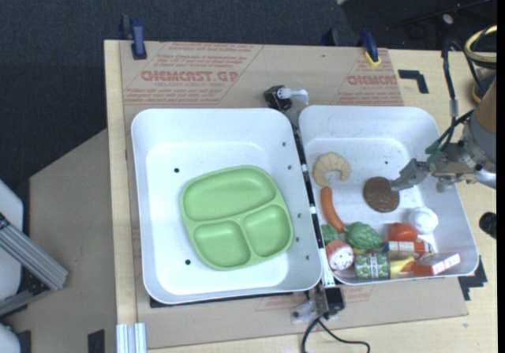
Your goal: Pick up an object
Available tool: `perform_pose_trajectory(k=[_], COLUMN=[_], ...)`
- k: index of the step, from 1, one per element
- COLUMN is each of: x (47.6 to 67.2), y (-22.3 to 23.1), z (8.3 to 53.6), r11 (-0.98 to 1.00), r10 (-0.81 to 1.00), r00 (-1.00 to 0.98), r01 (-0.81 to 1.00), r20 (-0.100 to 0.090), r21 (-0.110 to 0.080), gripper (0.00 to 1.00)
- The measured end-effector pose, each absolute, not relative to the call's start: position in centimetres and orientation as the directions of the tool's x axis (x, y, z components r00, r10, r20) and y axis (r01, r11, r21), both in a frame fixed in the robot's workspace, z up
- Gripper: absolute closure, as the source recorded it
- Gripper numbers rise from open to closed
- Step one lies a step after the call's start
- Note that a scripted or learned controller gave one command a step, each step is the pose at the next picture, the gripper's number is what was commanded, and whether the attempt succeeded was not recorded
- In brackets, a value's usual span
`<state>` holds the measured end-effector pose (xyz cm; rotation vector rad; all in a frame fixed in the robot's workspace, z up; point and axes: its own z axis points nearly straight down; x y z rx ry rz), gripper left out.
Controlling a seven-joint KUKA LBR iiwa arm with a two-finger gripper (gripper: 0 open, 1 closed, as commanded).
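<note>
While the left bin point(150, 185) carries a green divided plate point(237, 217) with bare white floor all round it, the right bin point(371, 124) is crowded along its near edge: a carrot point(332, 208), a green vegetable point(361, 234), a red piece point(402, 231), a white ball point(424, 219). A croissant point(332, 167) and a brown disc point(381, 194) lie farther back, near open floor. The pincer point(413, 174) hangs at the right rim beside the disc; whether it is released or clenched, I cannot tell.

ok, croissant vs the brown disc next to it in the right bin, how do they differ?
The croissant is pale tan and curled into a crescent; the brown disc is dark brown, round and flat. The croissant lies nearer the divider, the disc nearer the gripper. Both rest on the right bin floor, apart.
</note>
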<state>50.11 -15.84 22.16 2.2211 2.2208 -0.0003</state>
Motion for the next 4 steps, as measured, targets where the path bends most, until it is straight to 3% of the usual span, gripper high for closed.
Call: perform_pose_trajectory(k=[1,2,3,4], x=[55.7,47.8,48.4,48.1], y=[-14.9,-18.6,-18.3,-14.9], z=[11.6,8.5,9.8,20.2], r11=[0.003,-0.007,-0.002,0.004], r10=[1.0,1.0,1.0,1.0], r00=[-0.003,0.007,0.002,-0.004], r01=[1.0,1.0,1.0,1.0], r20=[0.003,0.001,-0.002,-0.002], r21=[-0.006,-0.009,0.005,0.01], gripper=[0.0,0.0,1.0,1.0])
